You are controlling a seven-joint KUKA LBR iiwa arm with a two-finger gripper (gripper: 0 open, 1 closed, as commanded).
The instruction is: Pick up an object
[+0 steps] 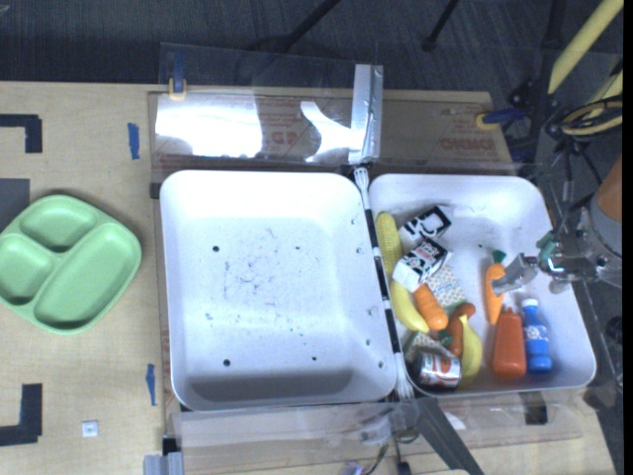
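The right bin (465,198) holds a heap of things. A yellow banana (388,239) lies along its left wall, with a second banana (405,305) below it. Two black-and-white boxes (427,224) sit near the middle, above an orange carrot (430,309). A small carrot (494,281), an orange bottle (508,345) and a blue bottle (535,335) lie toward the right. A dented can (436,366) rests at the front. My gripper (554,261) hangs over the bin's right side, just above the blue bottle and beside the small carrot. Nothing shows in its grasp.
The left white bin (262,285) stands beside the right one. A green divided plate (65,262) lies on the bench at far left. A clear plastic sheet (247,127) and a metal bar (366,112) stand behind the bins. Cables hang at the right.
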